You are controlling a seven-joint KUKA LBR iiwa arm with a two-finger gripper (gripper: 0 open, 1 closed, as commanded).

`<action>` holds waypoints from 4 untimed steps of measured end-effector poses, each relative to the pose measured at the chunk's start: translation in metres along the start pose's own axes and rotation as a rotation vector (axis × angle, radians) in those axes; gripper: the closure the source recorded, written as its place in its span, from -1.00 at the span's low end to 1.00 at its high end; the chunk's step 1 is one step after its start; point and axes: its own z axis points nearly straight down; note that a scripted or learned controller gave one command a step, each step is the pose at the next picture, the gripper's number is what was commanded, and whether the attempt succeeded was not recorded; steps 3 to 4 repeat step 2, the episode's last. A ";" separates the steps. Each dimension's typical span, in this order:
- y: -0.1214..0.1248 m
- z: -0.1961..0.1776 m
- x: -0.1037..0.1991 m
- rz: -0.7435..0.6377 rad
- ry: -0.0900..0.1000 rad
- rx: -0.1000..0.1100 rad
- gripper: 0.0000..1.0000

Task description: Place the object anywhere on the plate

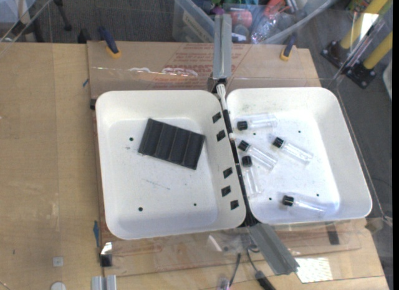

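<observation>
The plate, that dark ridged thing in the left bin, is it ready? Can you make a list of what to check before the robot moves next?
1. Plate lies flat in the left bin: ok.
2. Nothing sits on top of the plate: ok.
3. Objects to pick are there: ok, several clear vials with black caps lie in the right bin.
4. A vial lies apart, easy to grab: ok, the near one has space around it.
5. A vial already on the plate: not ok, none yet.
6. Arm ready above the bins: cannot tell.
</observation>
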 end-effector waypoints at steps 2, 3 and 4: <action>0.001 -0.010 0.000 -0.001 -0.002 -0.002 -1.00; 0.001 -0.010 0.000 -0.001 -0.002 -0.002 -1.00; 0.001 -0.010 0.000 -0.001 -0.002 -0.002 -1.00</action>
